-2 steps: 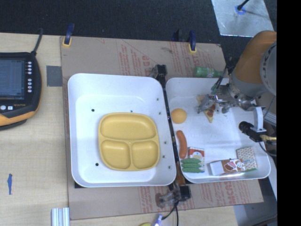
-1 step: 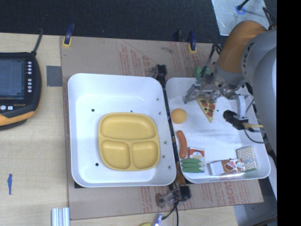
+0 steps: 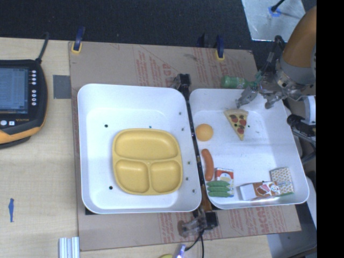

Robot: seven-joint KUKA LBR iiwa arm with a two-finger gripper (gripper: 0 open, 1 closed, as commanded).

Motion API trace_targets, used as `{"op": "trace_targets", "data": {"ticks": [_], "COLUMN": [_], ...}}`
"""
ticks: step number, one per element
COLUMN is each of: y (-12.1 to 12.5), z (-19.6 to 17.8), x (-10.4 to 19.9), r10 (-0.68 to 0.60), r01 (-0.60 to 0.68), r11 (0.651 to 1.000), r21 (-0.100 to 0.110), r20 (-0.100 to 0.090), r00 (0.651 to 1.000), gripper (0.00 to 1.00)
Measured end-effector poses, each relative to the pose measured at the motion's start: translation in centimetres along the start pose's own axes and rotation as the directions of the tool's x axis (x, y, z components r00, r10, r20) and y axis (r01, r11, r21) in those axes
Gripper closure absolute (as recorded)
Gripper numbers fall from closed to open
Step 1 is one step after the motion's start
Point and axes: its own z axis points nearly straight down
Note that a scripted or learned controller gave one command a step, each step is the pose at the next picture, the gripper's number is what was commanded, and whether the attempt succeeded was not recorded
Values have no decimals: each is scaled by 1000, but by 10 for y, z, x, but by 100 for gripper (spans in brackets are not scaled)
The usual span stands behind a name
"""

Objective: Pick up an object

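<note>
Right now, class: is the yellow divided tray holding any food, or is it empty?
Empty. The yellow divided tray in the left bin shows three bare compartments; the pizza slice lies in the right bin.

I see a pale wooden bench covered by a clamped cardboard sheet, with dark carpeted floor along the frame's top.

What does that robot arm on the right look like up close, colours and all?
The arm is a thick rounded tube with an orange band above a grey wrist. At its end sits a small gripper built of thin dark and silvery metal parts, more like a cluster of rods and brackets than a hand. I cannot make out any markings.
</note>
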Motion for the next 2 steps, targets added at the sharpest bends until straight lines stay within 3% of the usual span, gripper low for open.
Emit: {"op": "trace_targets", "data": {"ticks": [1,2], "y": [-1,1], "z": [71,57], "x": [14,13], "r10": [-3,-6], "r01": [3,6], "r11": [1000,1000], "r21": [4,2], "r20": [-1,0], "r00": [1000,1000], "gripper": [0,100]}}
